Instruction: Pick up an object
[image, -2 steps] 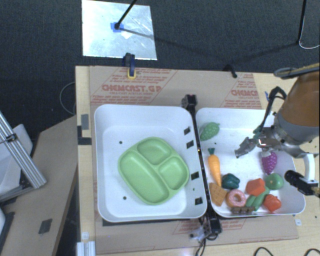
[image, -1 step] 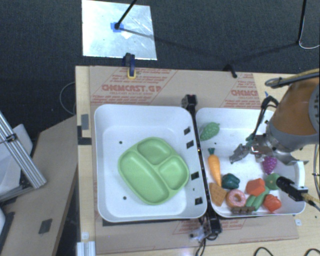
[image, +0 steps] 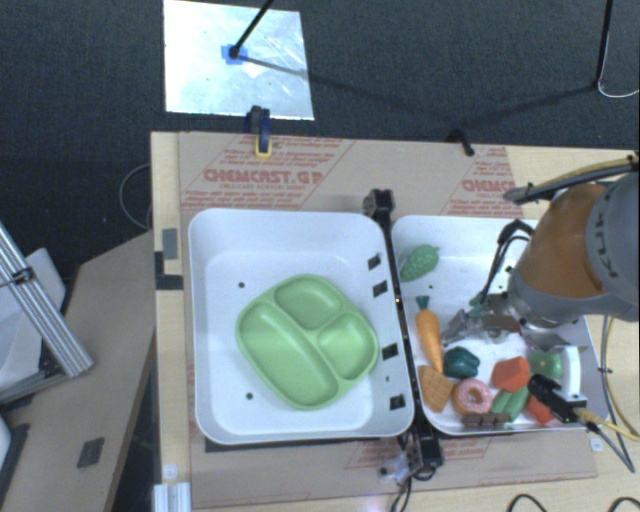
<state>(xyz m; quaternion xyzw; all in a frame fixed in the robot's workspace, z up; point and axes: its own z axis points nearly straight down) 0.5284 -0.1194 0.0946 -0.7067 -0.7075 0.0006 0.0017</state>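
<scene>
The gripper (image: 462, 323) hangs low in the right bin (image: 455, 250), just right of the toy carrot (image: 430, 340); whether it is spread or pressed together cannot be told. Recommended: centre over the carrot's length and descend straight, avoiding the dark green piece (image: 461, 362) just below-right of the carrot.

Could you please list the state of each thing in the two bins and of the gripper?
Green plate: flat, upright, in left bin.
Carrot: lying along right bin's left wall.
Green leaf toy: lying apart, at far end.
Pink doughnut: lying flat, near end.
Gripper: low over the toys.
</scene>
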